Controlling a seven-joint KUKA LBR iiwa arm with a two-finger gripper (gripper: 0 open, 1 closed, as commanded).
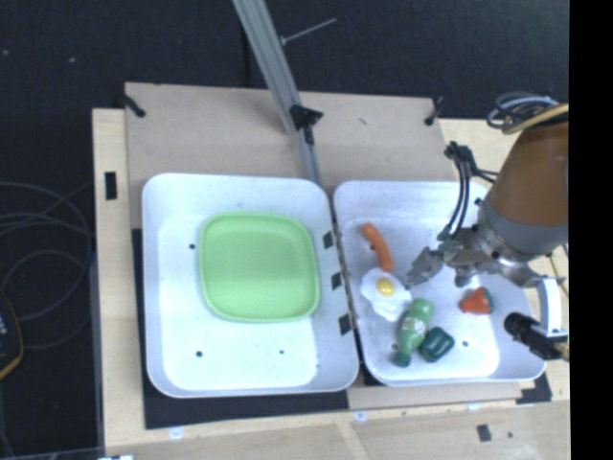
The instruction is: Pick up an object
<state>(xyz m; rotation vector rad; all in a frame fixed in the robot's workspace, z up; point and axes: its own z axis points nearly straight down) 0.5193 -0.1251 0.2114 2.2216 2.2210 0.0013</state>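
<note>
Our gripper (428,264) hangs just right of the fried egg (385,291), its state unclear; we judge nothing picked yet.

Two white bins side by side on the worktop (115,353). Green plate (259,266) in the left bin (172,353). Right bin (402,204): orange carrot (378,245), fried egg (385,292), green bottle (412,332), dark green piece (437,343), red piece (475,302). Gripper (426,264) hovering right of the egg.
</note>
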